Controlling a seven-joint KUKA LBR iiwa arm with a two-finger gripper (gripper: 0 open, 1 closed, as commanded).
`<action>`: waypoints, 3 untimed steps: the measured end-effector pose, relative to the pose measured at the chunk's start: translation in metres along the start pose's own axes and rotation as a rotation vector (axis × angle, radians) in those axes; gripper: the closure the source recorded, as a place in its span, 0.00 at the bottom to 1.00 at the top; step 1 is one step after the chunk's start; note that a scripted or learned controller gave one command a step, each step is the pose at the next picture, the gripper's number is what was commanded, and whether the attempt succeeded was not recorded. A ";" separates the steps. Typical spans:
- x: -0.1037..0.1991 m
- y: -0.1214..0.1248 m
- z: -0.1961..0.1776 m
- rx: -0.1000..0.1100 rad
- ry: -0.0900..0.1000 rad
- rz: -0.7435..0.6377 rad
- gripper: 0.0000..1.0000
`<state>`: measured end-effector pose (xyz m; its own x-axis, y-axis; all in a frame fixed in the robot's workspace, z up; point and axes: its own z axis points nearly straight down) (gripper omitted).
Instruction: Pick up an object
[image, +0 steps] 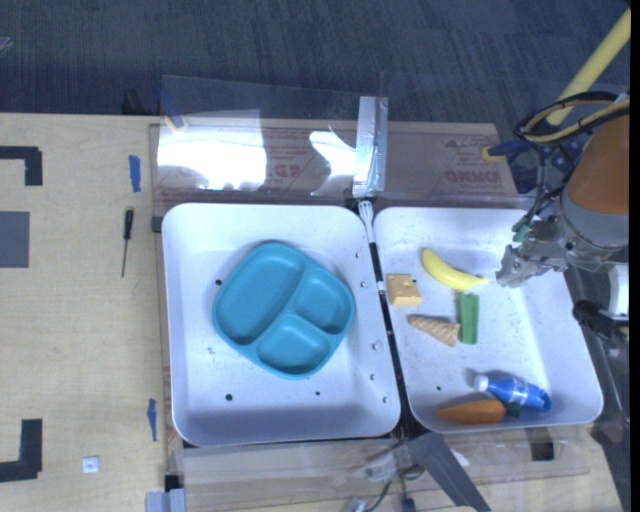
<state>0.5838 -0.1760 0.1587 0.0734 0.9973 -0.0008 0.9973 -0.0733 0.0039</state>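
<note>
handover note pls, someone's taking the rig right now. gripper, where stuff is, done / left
Gripper: over the right bin, near its upper right, just beside the banana's right end. Nothing seen between its fingers; open or shut not readable.
Right bin contents: banana, tan block, cone, green stick, blue bottle, carrot at the near edge.
Left bin: blue divided plate.
Done: approach toward the banana area, no pick visible.
Left: grasp an object and lift it. The banana looks the likely target, but that is a guess.
</note>
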 end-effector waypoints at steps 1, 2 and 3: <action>0.000 0.000 0.001 0.001 0.000 0.000 0.00; 0.058 0.022 0.072 -0.001 0.000 -0.221 0.00; 0.064 -0.048 0.070 -0.003 0.000 -0.071 0.00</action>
<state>0.5407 -0.1082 0.0880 0.0025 1.0000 -0.0007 1.0000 -0.0025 0.0067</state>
